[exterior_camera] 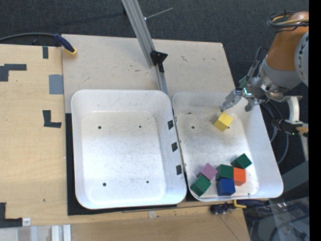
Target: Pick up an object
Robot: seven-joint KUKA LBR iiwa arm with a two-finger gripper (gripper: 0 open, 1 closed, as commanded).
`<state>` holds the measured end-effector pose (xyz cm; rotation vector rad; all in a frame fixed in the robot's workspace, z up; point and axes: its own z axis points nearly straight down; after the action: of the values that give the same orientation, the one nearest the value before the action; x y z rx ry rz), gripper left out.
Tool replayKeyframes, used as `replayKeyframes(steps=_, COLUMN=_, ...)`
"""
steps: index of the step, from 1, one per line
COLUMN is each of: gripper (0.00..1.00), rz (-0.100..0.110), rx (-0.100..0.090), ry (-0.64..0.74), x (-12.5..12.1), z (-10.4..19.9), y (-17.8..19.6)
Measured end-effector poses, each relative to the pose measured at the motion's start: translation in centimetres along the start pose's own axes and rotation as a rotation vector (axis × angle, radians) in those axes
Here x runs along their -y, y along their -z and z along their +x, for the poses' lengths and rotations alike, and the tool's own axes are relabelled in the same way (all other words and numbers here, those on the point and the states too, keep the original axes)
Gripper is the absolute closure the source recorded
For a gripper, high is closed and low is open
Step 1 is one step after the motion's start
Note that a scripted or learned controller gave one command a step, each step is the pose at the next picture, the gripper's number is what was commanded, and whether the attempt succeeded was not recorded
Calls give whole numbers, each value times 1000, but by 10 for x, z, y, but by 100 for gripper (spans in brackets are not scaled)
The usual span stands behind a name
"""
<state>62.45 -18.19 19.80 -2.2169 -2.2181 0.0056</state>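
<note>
A yellow block [223, 121] lies alone in the upper part of the right bin [189, 109]. Near that bin's front edge sits a cluster of blocks: a pink one [208, 172], a dark green one [201, 185], a blue one [226, 186], an orange one [239, 176] and two more green ones [243, 161]. My gripper [238, 100] hangs over the bin's upper right, just above and right of the yellow block. Its fingers are spread apart with nothing between them.
The left bin [80, 104] lies beside the right one, with black clips [174, 145] along the shared wall. A slanted metal bar [140, 24] runs down to the bins' back edge. Cables hang at the right of the bench.
</note>
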Motion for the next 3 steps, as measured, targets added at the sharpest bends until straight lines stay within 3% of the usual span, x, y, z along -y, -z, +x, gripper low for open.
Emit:
replayKeyframes(steps=1, gripper=0, rz=-5, rx=2, ry=1, x=-1, z=0, y=3)
replayKeyframes(steps=3, gripper=0, rz=0, rx=1, ry=1, x=1, z=-3, y=-110)
